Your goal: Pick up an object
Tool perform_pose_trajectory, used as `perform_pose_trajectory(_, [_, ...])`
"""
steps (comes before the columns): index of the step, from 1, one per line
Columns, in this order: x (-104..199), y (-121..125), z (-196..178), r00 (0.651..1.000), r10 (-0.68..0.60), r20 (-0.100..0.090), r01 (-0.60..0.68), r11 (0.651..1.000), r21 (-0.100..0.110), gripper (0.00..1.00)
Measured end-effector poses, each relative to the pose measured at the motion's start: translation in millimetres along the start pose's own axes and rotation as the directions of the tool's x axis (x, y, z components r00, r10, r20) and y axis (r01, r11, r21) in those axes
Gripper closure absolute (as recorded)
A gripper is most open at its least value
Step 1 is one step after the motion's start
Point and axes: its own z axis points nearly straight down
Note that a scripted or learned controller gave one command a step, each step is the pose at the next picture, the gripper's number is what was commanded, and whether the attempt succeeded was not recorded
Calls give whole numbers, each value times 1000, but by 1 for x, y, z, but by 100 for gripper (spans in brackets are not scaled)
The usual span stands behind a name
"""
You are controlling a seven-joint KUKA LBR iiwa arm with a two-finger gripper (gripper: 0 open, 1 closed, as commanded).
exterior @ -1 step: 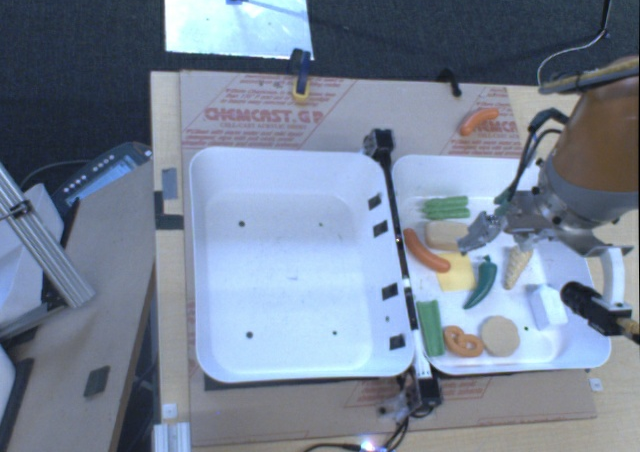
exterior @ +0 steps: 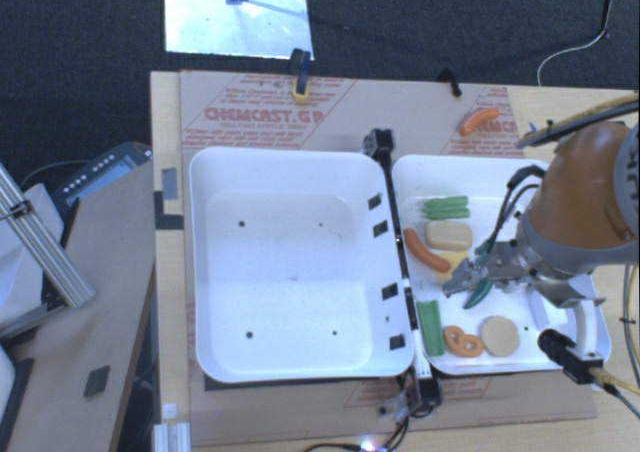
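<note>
Shadow and the bulk of the arm (exterior: 585, 205) make the middle of the right bin (exterior: 500, 172) hard to read: the orange band and grey wrist cover much of that bin's right side, and the arm is cut off by the picture's right edge. The gripper (exterior: 470, 280) shows as a dark cluster of metal low over the bin floor, and I cannot tell how it is set; a teal-green piece (exterior: 478, 290) lies right at it, but whether it is held or merely beneath is unclear. Around it the toy foods look smooth and plastic. A ribbed green piece (exterior: 445, 207) lies near the bin's upper left, with a pale tan, rounded block (exterior: 449, 234) just below it, a long orange-red sausage (exterior: 427, 250) slanting along the left wall, and a small yellow bit (exterior: 456, 262) close to the gripper, partly hidden. Lower down, a flat green strip (exterior: 429, 327) lies upright along the left wall, beside an orange pretzel-like ring (exterior: 462, 341) and a round beige disc (exterior: 500, 336). Another orange sausage (exterior: 480, 121) sits outside the bins on the brown printed board (exterior: 260, 105). The left bin (exterior: 290, 260) is glossy white with small dark dots on its floor, and black clips (exterior: 380, 202) join the two bins.
</note>
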Motion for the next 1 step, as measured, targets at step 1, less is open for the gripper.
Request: perform_pose_trajectory(1, [-44,78,78,1000,1,6,0,1000,-21,0])
